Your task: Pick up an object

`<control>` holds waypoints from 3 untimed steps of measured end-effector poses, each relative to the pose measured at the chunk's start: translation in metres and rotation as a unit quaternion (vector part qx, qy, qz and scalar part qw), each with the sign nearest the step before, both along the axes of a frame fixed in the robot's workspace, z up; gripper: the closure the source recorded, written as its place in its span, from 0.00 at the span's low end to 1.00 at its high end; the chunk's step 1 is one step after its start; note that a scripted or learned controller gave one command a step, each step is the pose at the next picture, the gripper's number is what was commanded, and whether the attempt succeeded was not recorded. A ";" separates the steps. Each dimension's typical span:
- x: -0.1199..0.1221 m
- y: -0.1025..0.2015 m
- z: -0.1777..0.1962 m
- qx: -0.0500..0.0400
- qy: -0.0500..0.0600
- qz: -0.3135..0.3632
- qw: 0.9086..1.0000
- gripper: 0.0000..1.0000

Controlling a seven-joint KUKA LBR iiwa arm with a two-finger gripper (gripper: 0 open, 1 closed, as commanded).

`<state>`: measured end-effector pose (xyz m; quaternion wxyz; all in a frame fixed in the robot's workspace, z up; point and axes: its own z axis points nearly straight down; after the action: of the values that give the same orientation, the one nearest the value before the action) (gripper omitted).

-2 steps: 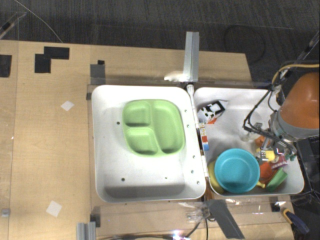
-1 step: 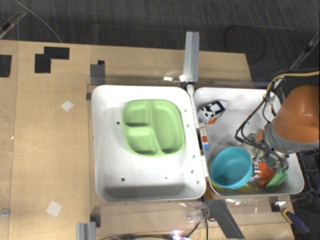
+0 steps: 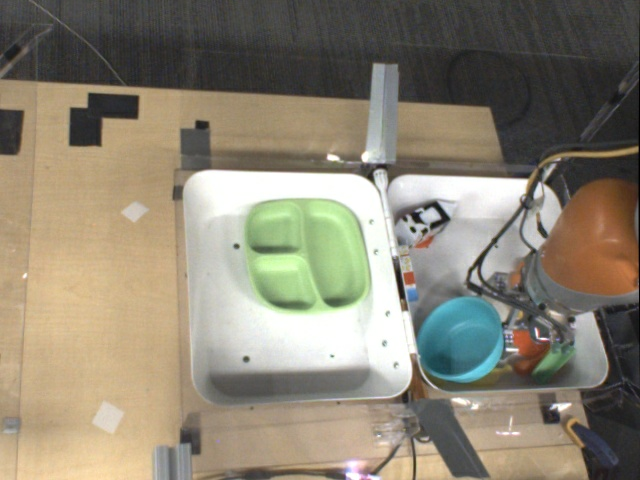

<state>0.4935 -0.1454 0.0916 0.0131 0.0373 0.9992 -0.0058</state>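
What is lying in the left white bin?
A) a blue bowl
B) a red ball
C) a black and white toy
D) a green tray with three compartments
D: the green tray, split into three compartments, lies in the left bin, while the blue bowl and the black and white item sit in the right bin.

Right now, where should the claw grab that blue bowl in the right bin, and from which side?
Probably the blue bowl by its rim, coming straight down. It sits upright with its mouth open, so the thin wall can go between the fingers. The far-left rim looks freest; the right side is crowded by the arm and small objects.
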 end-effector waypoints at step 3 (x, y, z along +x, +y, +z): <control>0.002 0.007 0.003 -0.007 -0.003 0.004 1.000 0.00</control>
<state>0.4954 -0.1388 0.0944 0.0161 0.0328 0.9993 -0.0126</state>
